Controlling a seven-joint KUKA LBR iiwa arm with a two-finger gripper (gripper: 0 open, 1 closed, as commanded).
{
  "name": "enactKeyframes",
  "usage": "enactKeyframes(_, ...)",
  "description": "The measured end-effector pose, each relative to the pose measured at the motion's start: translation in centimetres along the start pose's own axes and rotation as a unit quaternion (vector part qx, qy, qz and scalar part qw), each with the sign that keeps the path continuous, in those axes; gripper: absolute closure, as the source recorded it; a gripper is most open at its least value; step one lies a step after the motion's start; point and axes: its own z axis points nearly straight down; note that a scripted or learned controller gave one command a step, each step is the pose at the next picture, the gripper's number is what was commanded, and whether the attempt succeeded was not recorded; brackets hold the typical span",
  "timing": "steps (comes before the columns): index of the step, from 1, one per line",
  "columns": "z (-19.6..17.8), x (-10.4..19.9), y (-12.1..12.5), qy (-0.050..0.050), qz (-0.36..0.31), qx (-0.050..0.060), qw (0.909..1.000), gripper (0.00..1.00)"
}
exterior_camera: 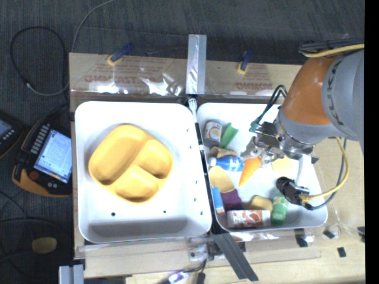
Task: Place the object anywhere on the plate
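dark grey carpet surrounds the bench, and left of the left white bin [83,218] a black and orange handheld control pendant with a lit screen [44,155] lies on the floor, with thin black cables looping above it. the bench top is pale cardboard-coloured board, with crinkled clear plastic sheeting [136,78] taped along its far edge and two small blue and yellow clamps [120,54] pinning it.

the left white bin holds the yellow three-lobed divided plate [130,161], which sits on the bin floor and covers most of its middle. nothing rests on the plate.

a silver metal strip [196,64] rises from the gap where the left white bin meets the right white bin [317,215]. just past that shared wall, the right bin is crowded: a small metal can [212,129] and a green wedge [229,134] at the far side, a blue and white round object [228,163] below them, a purple block [231,199], a red and white tube [247,218] along the near wall, and a small green bottle [279,209].

the orange carrot-shaped toy [250,168] hangs tilted, tip down toward the left white bin, above this clutter. the gripper [262,151] sits right at its thick upper end, and its dark fingers pinch that end. the grey arm with its orange band [311,96] stretches away to the right.
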Motion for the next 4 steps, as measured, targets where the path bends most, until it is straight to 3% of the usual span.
enactKeyframes(1, -9.6, 0.4, -1.5, 0.001, -0.095, -0.001, 0.9954, 1.0)
enactKeyframes(2, -1.0, 6.4, -3.4, 0.001, -0.064, 0.001, 0.998, 1.0)
enactKeyframes(3, 2.1, 17.7, -2.5, 0.0, 0.022, 0.002, 0.9998, 1.0)
enactKeyframes(4, 2.1, 17.7, -2.5, 0.0, 0.022, 0.001, 0.9998, 0.0)
